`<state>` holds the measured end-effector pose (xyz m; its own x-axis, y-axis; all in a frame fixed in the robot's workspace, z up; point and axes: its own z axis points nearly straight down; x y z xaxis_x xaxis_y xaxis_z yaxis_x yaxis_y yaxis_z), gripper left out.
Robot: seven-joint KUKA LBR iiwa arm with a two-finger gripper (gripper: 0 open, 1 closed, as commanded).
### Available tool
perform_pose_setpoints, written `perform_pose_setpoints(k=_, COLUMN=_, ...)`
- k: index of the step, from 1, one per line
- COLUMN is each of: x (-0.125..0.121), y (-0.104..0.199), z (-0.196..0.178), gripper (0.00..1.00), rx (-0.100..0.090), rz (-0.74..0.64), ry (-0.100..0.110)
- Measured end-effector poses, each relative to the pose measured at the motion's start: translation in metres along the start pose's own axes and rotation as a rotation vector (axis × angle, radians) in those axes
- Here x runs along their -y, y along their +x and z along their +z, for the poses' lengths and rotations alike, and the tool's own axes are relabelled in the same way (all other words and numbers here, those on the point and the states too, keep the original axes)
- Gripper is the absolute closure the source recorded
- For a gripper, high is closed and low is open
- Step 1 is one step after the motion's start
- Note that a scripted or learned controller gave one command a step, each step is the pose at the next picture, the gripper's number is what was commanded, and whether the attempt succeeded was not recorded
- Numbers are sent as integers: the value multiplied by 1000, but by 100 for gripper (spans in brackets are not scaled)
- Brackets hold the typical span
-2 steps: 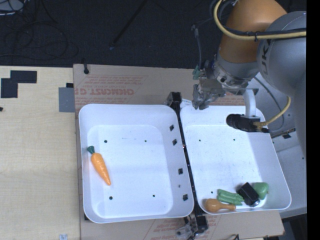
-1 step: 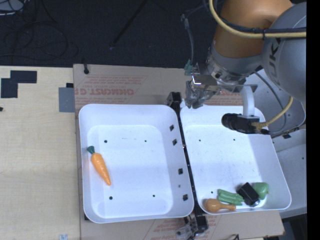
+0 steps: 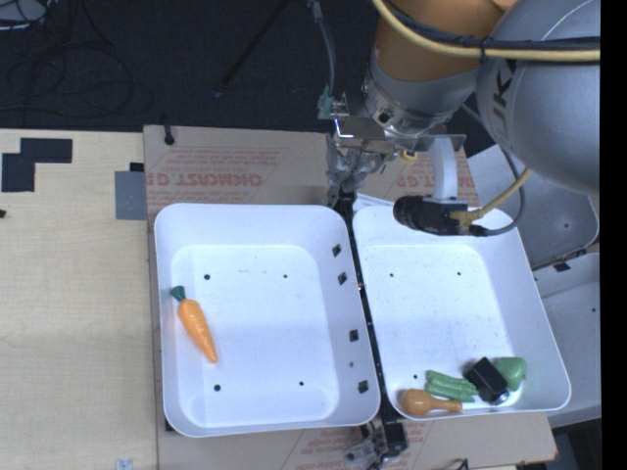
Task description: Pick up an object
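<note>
Gripper (image 3: 345, 179) hangs above the bins' far rim, its opening impossible to tell, well apart from the orange plastic carrot (image 3: 197, 329) beside the left white bin's (image 3: 257, 225) wall, risking a glancing, failed grasp

My grey arm with its orange band (image 3: 441, 27) hangs over the far rim between the two shallow white bins. The left bin (image 3: 323, 233) holds an orange plastic carrot (image 3: 197, 329) by its left wall. In the right bin's (image 3: 509, 272) near corner cluster a green pea pod (image 3: 451, 386), a black block (image 3: 487, 379), a green leafy piece (image 3: 511, 368) and a tan pear-shaped piece (image 3: 427, 402).
</note>
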<state>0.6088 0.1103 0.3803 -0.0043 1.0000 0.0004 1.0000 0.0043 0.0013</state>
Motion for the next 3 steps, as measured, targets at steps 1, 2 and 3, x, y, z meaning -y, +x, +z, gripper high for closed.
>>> perform_pose_setpoints(k=1, x=-29, y=-88, z=-168, gripper=100, rx=4, rz=11, ry=-14)
perform_pose_setpoints(k=2, x=-33, y=-172, z=3, gripper=100, rx=2, rz=13, ry=19)
perform_pose_setpoints(k=3, x=-7, y=-145, z=-3, gripper=100, rx=-1, rz=3, ry=6)
